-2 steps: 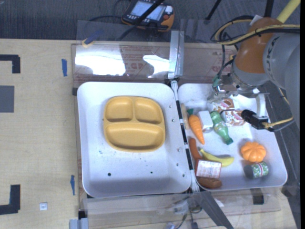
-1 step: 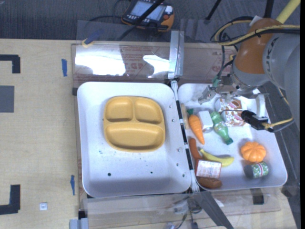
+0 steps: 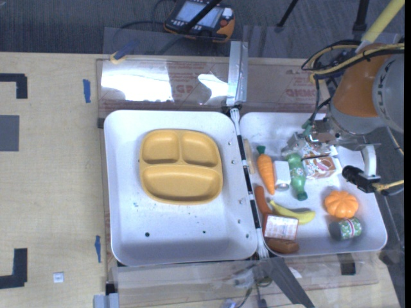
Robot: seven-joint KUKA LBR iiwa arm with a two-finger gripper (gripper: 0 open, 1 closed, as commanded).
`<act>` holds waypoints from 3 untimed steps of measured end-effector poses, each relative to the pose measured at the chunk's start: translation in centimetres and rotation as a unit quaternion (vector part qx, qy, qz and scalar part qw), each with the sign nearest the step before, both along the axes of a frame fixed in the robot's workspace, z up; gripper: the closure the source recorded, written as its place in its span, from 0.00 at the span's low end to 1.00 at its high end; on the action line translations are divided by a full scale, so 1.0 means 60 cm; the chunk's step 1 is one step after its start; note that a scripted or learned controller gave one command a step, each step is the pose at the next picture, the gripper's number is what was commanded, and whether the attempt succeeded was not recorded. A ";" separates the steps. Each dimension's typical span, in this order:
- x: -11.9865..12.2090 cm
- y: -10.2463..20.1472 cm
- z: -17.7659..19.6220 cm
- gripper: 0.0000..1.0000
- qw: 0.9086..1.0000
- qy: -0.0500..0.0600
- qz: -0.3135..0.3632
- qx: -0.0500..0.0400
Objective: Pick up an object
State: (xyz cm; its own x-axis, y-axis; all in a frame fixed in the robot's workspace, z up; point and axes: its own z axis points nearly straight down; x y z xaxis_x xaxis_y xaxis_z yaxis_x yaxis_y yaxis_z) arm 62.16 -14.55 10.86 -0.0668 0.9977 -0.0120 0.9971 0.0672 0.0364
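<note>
My gripper (image 3: 307, 137) hangs low over the back of the right bin (image 3: 371, 242), just above the top of a green bottle (image 3: 297, 176) and a red-and-white snack packet (image 3: 320, 165). Left of the bottle are a small white box (image 3: 282, 172) and a carrot (image 3: 265, 172). Toward the front lie an orange pumpkin (image 3: 341, 203), a banana (image 3: 293, 212), a green can (image 3: 345, 228), a red sausage (image 3: 259, 199) and a white labelled packet (image 3: 280, 227) on a brown item (image 3: 283, 245).
The left bin (image 3: 122, 191) holds a yellow divided plate (image 3: 182, 165). A metal divider (image 3: 236, 76) and a clear panel stand behind the bins. The grey arm with its orange band (image 3: 357, 92) and cables crowds the right bin's back right corner.
</note>
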 end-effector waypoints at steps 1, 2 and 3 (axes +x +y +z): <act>-0.080 -0.045 -0.039 0.00 0.999 0.017 -0.028 0.006; -0.079 -0.043 -0.027 1.00 0.999 0.018 -0.029 0.007; -0.019 0.003 0.146 1.00 1.000 0.021 -0.001 0.005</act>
